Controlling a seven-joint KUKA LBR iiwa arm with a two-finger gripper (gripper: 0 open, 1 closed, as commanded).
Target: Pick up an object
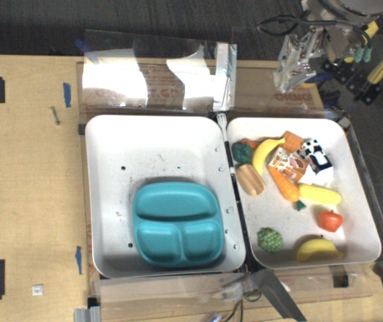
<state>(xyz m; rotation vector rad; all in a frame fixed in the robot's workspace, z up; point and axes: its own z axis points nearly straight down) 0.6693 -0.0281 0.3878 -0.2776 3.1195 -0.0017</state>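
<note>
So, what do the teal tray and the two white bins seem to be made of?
The teal tray looks like moulded plastic with a matte finish: even colour, rounded compartment edges, soft highlights. The left white bin and the right white bin also look like plastic, slightly glossy, with rounded corners and small dark marks; thin painted metal cannot be ruled out.

Arm enters at top right corner of the view, orange band just visible at the top edge. Gripper [297, 64] hangs past the far edge of the right bin, pointing down. Its 2 fingers hold nothing.
</note>
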